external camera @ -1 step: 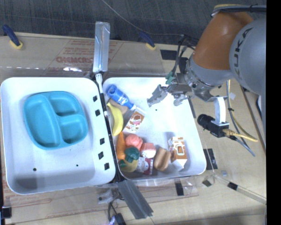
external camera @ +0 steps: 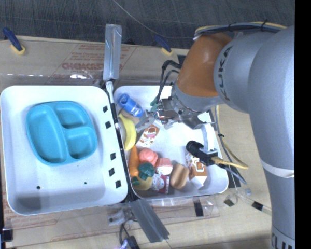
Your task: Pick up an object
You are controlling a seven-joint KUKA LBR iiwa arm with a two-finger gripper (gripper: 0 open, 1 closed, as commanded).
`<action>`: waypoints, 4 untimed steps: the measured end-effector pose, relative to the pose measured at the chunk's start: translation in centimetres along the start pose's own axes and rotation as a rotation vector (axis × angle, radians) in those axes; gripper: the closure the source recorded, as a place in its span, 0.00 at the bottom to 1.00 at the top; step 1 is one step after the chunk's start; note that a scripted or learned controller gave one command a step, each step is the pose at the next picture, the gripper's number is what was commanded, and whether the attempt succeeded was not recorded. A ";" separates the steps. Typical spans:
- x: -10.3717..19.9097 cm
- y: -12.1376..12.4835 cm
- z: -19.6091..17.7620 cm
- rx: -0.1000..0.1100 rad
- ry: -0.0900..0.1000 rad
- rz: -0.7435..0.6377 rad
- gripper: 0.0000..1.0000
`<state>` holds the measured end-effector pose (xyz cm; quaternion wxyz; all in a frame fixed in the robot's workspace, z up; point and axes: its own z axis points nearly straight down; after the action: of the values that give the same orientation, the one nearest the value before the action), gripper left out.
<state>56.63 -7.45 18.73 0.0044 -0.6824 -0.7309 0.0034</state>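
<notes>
We see the claw (external camera: pixel 154 119) low in the right bin (external camera: pixel 224 183), over the packet (external camera: pixel 149 135), banana (external camera: pixel 127 130) just left; its opening we cannot tell.

You get an evenly lit, fairly bright picture with soft light from above. The two white bins, left (external camera: pixel 10 139) and right (external camera: pixel 217 183), run close to washed out, with a dim shadow in the left one's near corner. A pale glare streak lies on the cardboard (external camera: pixel 72 77). The arm (external camera: pixel 259 71) looks soft and slightly blurred; fine detail among the toys is smeared.
</notes>
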 end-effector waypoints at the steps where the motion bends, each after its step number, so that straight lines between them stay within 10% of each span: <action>1: -0.1 0.1 -0.3 -0.007 -0.002 0.002 0.00; 2: -2.6 -0.9 9.4 -0.014 -0.004 -0.072 0.00; 4: -3.5 -6.6 9.6 -0.013 -0.001 -0.106 0.00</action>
<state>50.21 -11.40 9.23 -0.0001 -0.6427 -0.7661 -0.0012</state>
